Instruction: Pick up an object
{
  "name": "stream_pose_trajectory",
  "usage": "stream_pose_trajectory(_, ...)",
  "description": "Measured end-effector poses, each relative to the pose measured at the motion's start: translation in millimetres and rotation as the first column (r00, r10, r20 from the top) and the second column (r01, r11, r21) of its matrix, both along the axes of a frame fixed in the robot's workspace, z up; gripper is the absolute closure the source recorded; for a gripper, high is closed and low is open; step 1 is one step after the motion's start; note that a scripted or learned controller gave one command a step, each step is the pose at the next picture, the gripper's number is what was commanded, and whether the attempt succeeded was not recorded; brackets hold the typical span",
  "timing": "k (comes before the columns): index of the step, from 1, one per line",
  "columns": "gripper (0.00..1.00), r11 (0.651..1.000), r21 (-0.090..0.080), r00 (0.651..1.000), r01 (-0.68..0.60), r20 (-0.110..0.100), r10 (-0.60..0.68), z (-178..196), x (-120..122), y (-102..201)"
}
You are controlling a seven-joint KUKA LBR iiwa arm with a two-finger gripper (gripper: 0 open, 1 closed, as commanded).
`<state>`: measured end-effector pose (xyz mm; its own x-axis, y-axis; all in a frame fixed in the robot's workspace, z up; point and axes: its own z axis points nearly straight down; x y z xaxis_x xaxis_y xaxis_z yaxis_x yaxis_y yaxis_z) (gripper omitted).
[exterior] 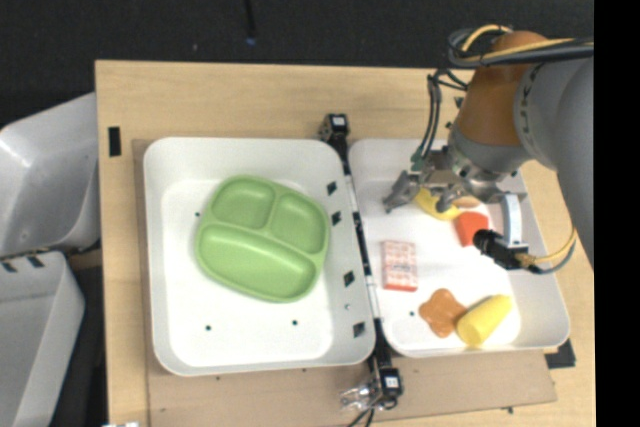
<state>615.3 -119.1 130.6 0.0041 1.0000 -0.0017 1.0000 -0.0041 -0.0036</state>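
Observation:
My gripper [420, 199] hangs over the back part of the right bin [545, 300], open, its fingers splayed to either side. A yellow object [432, 206] lies just under it, partly hidden by the fingers, and I cannot tell whether they touch it. Beside that, to the right, sits an orange-red object [470, 228]. A pink-and-red packet [399, 265] lies flat in the bin's middle. Near the front edge rest a brown-orange piece [438, 311] and a yellow cylinder [484, 319], side by side.
The left bin [170, 315] holds a green divided plate [263, 237]. A black clamp [334, 126] sits at the back where the bins meet. A black cable fitting [497, 248] hangs from the arm over the right bin's right side.

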Motion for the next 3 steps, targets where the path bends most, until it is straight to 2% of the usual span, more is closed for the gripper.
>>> stream_pose_trajectory(1,1.0,1.0,0.0,1.0,0.003,0.007,-0.003,14,2,-1)
stream_pose_trajectory(2,1.0,1.0,0.001,1.0,0.001,0.008,-0.001,67,-7,-5)
stream_pose_trajectory(3,1.0,1.0,0.002,1.0,0.001,0.007,-0.001,80,-7,-7)
